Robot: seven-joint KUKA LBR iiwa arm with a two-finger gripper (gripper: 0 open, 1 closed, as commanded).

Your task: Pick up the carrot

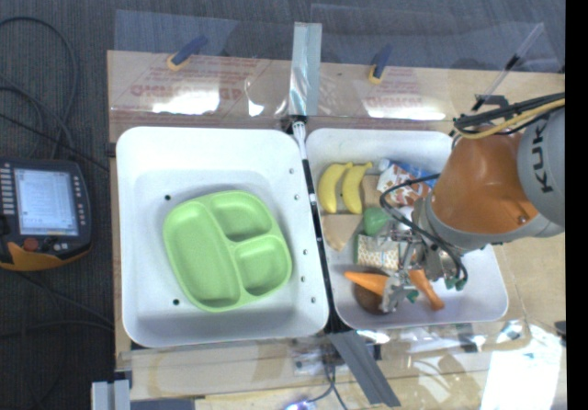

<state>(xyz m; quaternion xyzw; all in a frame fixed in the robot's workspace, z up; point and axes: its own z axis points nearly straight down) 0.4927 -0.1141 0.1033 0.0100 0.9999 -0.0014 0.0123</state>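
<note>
In the right bin (478,307), near its front wall, an orange carrot (366,280) lies pointing left. My gripper (401,289) hangs low over the bin just right of the carrot's thick end, under the orange wrist band (482,187). A second orange piece (428,291) sticks out on the gripper's right side. I cannot tell whether the two pieces join beneath the gripper. A dark round item (370,300) lies just in front of the carrot.
Two yellow bananas (340,186) lie at the back left of the right bin. Beside them are a green item (375,219) and printed snack packets (401,183). The left bin (138,169) holds a green divided plate (227,249). A pendant (41,212) sits far left.
</note>
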